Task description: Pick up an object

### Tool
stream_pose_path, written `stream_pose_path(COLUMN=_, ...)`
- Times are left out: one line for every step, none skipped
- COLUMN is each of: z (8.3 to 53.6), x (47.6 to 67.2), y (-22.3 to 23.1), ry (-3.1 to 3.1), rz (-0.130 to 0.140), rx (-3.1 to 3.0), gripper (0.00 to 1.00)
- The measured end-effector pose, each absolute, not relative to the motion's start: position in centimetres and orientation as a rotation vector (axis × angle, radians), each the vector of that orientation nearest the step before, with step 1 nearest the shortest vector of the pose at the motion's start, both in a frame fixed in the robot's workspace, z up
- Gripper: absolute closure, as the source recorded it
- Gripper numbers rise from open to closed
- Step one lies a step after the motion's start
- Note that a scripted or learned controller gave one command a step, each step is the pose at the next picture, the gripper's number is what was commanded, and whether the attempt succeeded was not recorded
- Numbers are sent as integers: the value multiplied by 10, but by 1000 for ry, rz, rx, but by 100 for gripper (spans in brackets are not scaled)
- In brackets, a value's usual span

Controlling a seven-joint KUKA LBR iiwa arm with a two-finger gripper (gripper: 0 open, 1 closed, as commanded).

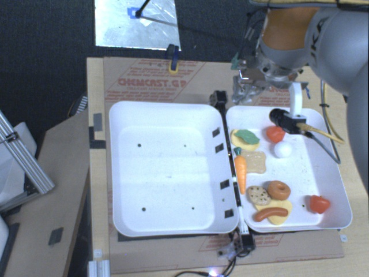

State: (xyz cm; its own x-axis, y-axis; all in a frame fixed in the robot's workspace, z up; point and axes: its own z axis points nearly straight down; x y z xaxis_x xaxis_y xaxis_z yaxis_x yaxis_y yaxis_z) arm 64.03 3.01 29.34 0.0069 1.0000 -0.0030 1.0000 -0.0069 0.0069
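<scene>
Even bright overhead light, white bins (167, 111) nearly overexposed, overall image slightly soft.

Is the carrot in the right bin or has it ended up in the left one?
In the right bin. The carrot lies lengthwise along that bin's left wall, just right of the divider, with the cracker beside it.

Red block lettering is printed on the brown cardboard sheet (151, 81) lying under the two bins, along its far edge. The large line appears to read "CHEMCAST GP", though the letters are soft and not certain. Smaller red print sits above and beside it, too small to read. Faint red print on the sheet's near edge is likewise illegible.
</scene>
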Motion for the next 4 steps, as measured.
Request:
stream_pose_path(z=329, x=626, y=41, ry=2224, rz=8, rx=2214, gripper=100)
stream_pose_path(z=342, x=670, y=19, ry=2219, rz=6, rx=2217, gripper=100)
stream_pose_path(z=394, x=669, y=55, ry=2227, rz=11, rx=2210, gripper=100)
stream_pose_path(z=386, x=669, y=20, ry=2218, rz=2, rx=2221, gripper=100)
